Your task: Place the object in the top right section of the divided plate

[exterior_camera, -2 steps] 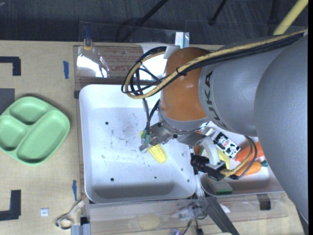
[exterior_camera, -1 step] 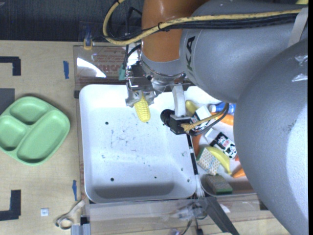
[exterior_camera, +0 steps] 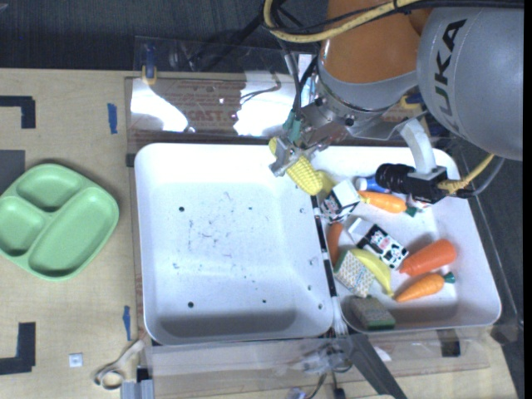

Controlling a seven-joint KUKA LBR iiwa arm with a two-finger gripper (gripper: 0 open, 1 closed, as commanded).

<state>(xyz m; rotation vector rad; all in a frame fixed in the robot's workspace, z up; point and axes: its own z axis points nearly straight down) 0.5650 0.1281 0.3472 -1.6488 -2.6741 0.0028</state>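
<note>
claw (exterior_camera: pixel 287 155): pinching corn cob (exterior_camera: pixel 305 174); above bins' divider; green divided plate (exterior_camera: pixel 56 220): far left

One fixed camera above the bench (exterior_camera: pixel 66 98), looking down at a slant on both white bins (exterior_camera: pixel 150 248); arm (exterior_camera: pixel 465 48) entering from the right

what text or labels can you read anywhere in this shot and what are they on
"UKA": large dark letters on the grey arm, cut off by the casing's curve; the rig is a KUKA.
Black-and-white patterned item in the right bin: markings too small to read.
Small tag on the bench: too small to read.
Nothing readable on the green divided plate or the corn cob at the gripper.
</note>
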